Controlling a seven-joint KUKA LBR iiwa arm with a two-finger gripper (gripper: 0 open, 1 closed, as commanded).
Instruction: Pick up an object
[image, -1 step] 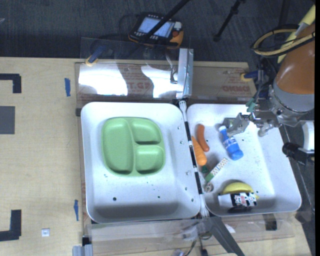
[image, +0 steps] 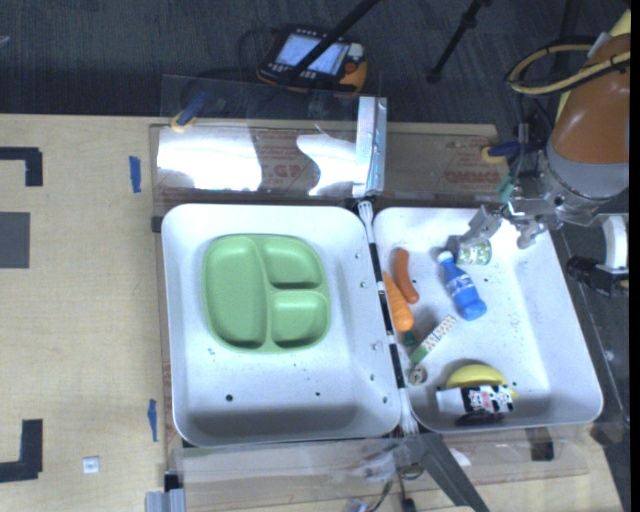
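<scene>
While we look down from the fixed camera, we see 2 white bins side by side. The left bin (image: 190, 390) holds a green divided plate (image: 266, 291) with 3 compartments. The right bin (image: 560, 330) holds a blue bottle (image: 462, 288), 2 orange carrots (image: 401, 290) near the divider, a thin labelled stick (image: 433, 337), a yellow banana (image: 473, 375) and a black-and-white item (image: 487, 400) touching it. The gripper (image: 478, 240) hangs over the right bin's far part, just beside the bottle's cap. We cannot tell how wide its pincer stands, and nothing shows between the tips. A clear panel (image: 260, 150) stands behind the bins.
</scene>
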